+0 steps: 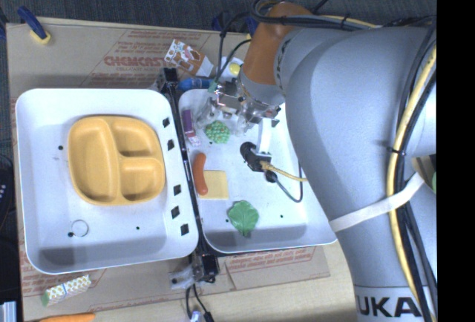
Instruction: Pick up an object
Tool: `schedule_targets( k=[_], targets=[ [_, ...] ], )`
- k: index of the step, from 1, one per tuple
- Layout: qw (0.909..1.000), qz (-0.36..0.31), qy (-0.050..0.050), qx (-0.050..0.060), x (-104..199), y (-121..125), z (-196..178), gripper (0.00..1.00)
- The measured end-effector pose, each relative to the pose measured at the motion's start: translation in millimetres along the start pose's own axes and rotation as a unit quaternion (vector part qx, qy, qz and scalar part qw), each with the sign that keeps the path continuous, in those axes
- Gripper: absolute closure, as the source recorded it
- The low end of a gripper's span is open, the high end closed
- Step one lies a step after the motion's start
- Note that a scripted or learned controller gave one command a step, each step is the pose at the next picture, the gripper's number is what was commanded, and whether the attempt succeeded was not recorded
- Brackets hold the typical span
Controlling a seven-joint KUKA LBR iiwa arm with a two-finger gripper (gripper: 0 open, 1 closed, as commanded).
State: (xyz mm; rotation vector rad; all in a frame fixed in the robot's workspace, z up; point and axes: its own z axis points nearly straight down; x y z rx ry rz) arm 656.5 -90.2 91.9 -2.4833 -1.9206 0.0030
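My arm [349, 127] is the largest item in view: a grey body entering from the right, with the orange band [267, 46] above the wrist. It covers the right part of the right bin [252, 237]. The left bin [37, 187] lies beside it, the two rims touching along the centre. The left bin holds a yellow divided tray [115, 159], set flat, its long axis running roughly top to bottom of the view.

My gripper [231, 111] sits over the upper end of the right bin. The opening between its fingers cannot be determined from this view, and whether it touches anything cannot be determined either.

Right bin contents, in descending size:
- Green leafy piece [243, 216], near the lower rim.
- Yellow square slice [216, 184], flat on the floor.
- Orange sausage [200, 173], long axis top to bottom, touching the slice's left edge.
- Green bumpy cluster [217, 132], just beside and below my gripper.
- Purple item [188, 122], against the left wall, long axis top to bottom.
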Motion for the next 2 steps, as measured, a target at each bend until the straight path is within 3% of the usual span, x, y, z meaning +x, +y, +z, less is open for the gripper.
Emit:
schedule_targets(
  k=[1,2],
  targets=[
    [1.0000,-0.004,0.000,-0.001,1.2,1.6,-13.0,1.00],
    [0.9977,0.068,0.000,0.001,-23.4,-35.6,-76.2,1.00]
  ],
)
